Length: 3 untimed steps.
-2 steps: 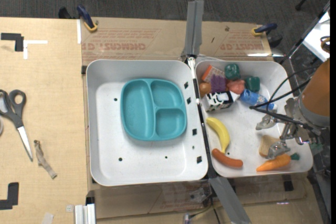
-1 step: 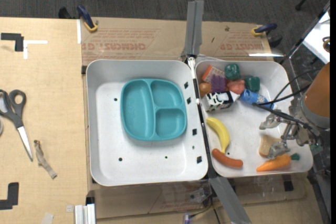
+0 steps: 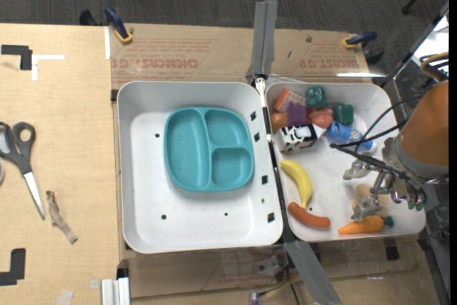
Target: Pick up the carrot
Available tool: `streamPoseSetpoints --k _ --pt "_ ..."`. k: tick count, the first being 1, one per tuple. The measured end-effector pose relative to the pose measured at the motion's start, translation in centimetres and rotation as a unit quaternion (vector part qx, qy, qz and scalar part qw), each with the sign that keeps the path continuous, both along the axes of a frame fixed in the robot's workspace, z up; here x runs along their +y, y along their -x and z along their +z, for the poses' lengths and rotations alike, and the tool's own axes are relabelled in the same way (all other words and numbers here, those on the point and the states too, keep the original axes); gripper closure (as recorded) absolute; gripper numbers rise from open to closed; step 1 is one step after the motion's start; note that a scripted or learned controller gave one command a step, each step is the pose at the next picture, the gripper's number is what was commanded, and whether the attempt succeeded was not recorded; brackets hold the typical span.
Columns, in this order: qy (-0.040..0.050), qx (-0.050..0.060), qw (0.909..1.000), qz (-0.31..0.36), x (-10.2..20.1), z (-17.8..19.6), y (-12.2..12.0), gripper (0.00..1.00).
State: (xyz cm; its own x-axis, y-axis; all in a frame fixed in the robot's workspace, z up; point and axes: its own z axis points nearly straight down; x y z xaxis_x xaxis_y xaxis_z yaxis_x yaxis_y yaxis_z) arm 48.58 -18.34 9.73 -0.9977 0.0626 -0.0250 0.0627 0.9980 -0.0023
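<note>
Your gripper (image 3: pixel 368 205) hangs low over the near right corner of the right bin (image 3: pixel 325 186), its metal fingers just above and touching the region of the carrot (image 3: pixel 363 226), but you cannot tell from this slant whether they are spread or closed, or whether they have the carrot at all. Treat the pick as not yet done: the carrot lies flat on the bin floor by the near wall, so closing and lifting are judged to remain. Its long axis runs roughly left to right, orange tip toward the sausage (image 3: pixel 308 216), green top toward the right wall. 1 banana (image 3: pixel 299 181) lies farther left.
</note>
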Motion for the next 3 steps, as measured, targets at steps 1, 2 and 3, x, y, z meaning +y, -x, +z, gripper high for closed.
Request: streamPoseSetpoints --k 1,2,3 --pt "-0.0053 0.001 0.9954 -0.096 -3.2 -0.1 0.0 0.00" --pt "-0.0037 0.002 0.9955 -0.094 -3.3 0.9 -0.1 1.00" --pt "-0.0014 0.010 0.9997 0.021 -3.8 8.3 0.6 1.00"
